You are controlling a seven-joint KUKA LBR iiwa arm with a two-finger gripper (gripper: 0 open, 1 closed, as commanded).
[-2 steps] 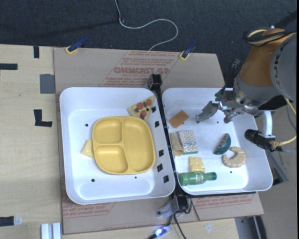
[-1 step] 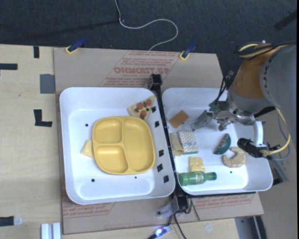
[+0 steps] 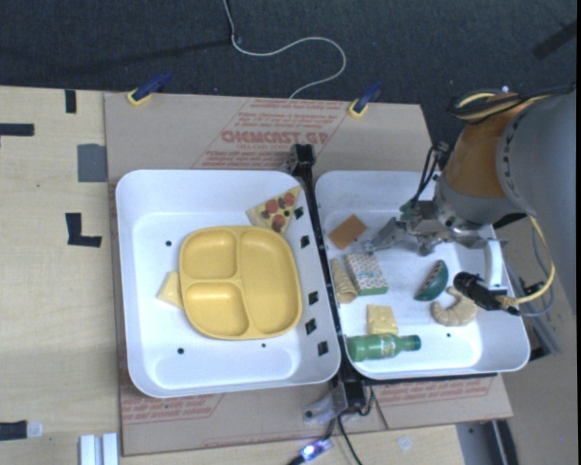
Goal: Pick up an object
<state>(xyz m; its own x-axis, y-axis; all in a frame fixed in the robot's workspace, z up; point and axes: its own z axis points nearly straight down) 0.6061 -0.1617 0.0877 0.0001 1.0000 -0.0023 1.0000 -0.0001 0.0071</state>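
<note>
The grey two-finger gripper (image 3: 385, 239) reaches leftward from the bulky arm (image 3: 533, 153) into the right white plastic bin (image 3: 504, 352), its slim fingers slightly spread over bare floor, pinching nothing. Six loose objects lie in this bin: one brown square cracker (image 3: 347, 231) just beside the fingertips, one printed packet (image 3: 367, 272), one yellow block (image 3: 382, 319), one green bottle (image 3: 383, 346) along the near edge, one dark green wedge (image 3: 432, 282), one tan curved pastry (image 3: 454, 309). The left white bin (image 3: 140, 260) holds one yellow three-compartment plate (image 3: 240, 281) and one pizza slice (image 3: 278, 209).

Partly hidden under the yellow tray (image 3: 240, 282): yellow wedge (image 3: 168, 288). Gripper (image 3: 380, 243) fingers too small to read.
</note>
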